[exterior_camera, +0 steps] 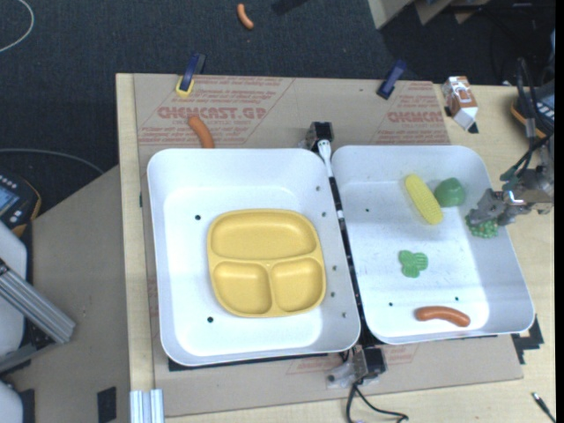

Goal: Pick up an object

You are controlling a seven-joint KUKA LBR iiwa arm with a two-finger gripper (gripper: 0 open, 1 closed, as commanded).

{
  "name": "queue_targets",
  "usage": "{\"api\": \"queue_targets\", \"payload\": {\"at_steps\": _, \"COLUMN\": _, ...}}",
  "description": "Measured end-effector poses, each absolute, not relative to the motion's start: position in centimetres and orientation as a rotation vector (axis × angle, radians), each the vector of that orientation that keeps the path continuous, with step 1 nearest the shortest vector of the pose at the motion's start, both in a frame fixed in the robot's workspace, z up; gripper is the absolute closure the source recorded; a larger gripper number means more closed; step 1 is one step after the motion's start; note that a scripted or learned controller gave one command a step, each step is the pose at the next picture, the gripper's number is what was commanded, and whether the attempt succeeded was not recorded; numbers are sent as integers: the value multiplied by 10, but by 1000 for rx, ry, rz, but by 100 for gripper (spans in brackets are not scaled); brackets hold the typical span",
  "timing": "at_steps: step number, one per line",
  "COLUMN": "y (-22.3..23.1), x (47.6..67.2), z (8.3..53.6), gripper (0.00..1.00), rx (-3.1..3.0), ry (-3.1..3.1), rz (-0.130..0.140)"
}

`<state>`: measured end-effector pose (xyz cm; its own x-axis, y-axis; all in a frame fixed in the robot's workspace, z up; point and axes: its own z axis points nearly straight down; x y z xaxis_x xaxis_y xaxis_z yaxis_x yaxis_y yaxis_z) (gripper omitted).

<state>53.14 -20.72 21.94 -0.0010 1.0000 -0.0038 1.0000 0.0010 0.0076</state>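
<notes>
From up here I see the gripper [493,211] at the right edge of the right bin [507,276], reaching in low from the right, and right under its tip sits a small dark green bumpy piece [483,229], which looks like toy broccoli; I judge that is what this try is aimed at. The tip is touching or just over that piece, but I cannot tell whether the gripper is apart or clamped on it, so I won't count it as held. The piece lies hard against the bin's right wall, which I think makes this a tight approach with little room on the wall side. The other candidates are more in the open: a yellow corn cob [423,198] lying slanted in the upper middle of the bin, a green rounded toy [450,192] touching its right end, a light green leafy toy [411,263] near the centre, and an orange sausage [442,315] flat along the near edge. The left bin [176,236] carries a yellow divided plate [264,262], presumably a place to set things on. On the desk [256,104] behind the bins lies a second orange sausage [202,131].
</notes>
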Motion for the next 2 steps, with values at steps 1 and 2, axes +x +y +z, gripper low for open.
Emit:
{"api": "queue_targets", "payload": {"at_steps": 1, "y": -161, "x": 549, "z": 227, "gripper": 100, "rx": 2213, "ry": 2224, "rz": 4}}
{"api": "queue_targets", "payload": {"at_steps": 2, "y": -112, "x": 584, "z": 219, "gripper": 100, "rx": 2212, "ry": 2227, "rz": 4}}
